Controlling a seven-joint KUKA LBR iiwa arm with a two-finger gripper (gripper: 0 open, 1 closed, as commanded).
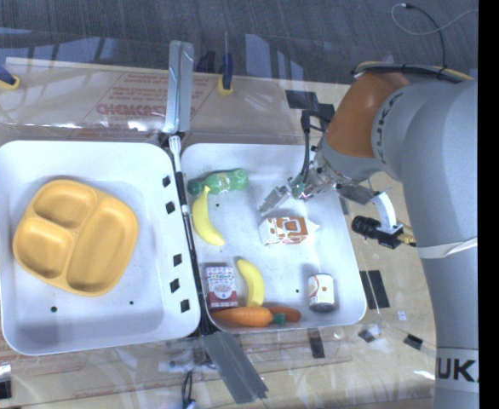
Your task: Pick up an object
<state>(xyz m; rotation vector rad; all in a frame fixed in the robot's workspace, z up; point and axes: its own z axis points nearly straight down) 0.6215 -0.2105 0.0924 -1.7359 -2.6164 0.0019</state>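
I count two bananas point(204, 217) point(251, 281), one carrot point(245, 317), can point(321, 292), bottle point(219, 181), box point(220, 285) and packet point(285, 229) in the right bin point(345, 228); the left bin point(79, 156) holds one yellow tray point(73, 236). I see the gripper point(277, 199) open above the packet, holding nothing.

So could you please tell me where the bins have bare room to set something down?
Left bin: open floor beside and below the yellow tray. Right bin: a bare patch between the upper banana, white packet and can. Its front edge is crowded.
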